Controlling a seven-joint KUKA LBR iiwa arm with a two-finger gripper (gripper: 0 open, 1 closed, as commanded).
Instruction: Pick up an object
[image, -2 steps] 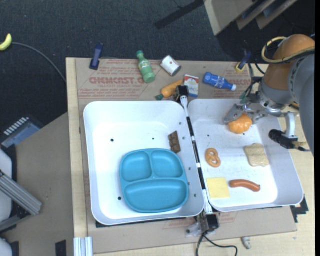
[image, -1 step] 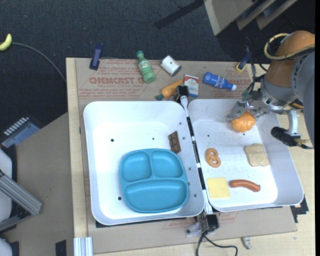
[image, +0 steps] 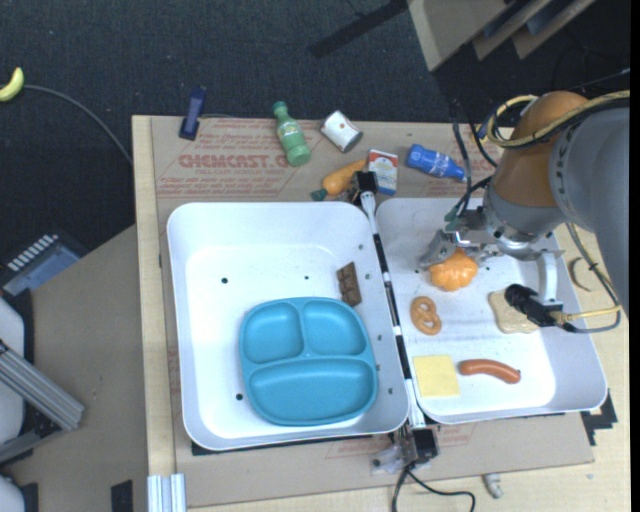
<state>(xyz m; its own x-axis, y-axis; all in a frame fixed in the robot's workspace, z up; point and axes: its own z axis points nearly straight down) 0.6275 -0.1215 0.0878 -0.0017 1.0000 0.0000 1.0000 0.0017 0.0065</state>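
We are watching the two-finger metal gripper (image: 458, 250), its opening impossible for us to judge, hanging over the rounded orange toy fruit (image: 453, 272) at the right white bin's (image: 580, 375) far side, where it is risking rolling away.

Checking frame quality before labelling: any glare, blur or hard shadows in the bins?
Camera view: lighting even and soft, no blown-out glare on the white bins; blue tray and pretzel look sharp; the arm casts a dim shadow near the orange object; gripper is slightly soft; dark floor at top is underexposed.
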